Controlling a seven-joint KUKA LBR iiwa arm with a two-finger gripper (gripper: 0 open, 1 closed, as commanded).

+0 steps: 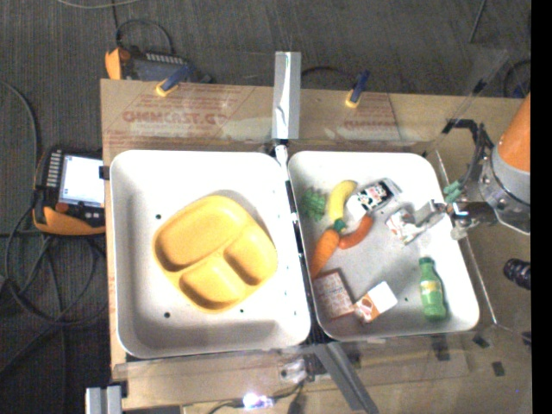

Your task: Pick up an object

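The right bin holds several toy items. A yellow banana, an orange carrot and a red-orange pepper lie together at its left, beside a small green piece. A black-and-white box lies at the back. A green bottle stands at the front right. Along the front lie a brown carton and a white-and-orange carton. My gripper reaches in from the right, low over the bin's middle right, just right of the black-and-white box, with a small red-and-white bit at its tip.
The left bin holds a yellow divided plate. A metal post stands behind the seam between the bins. The arm's orange band is at the right edge. An orange device lies left of the bench.
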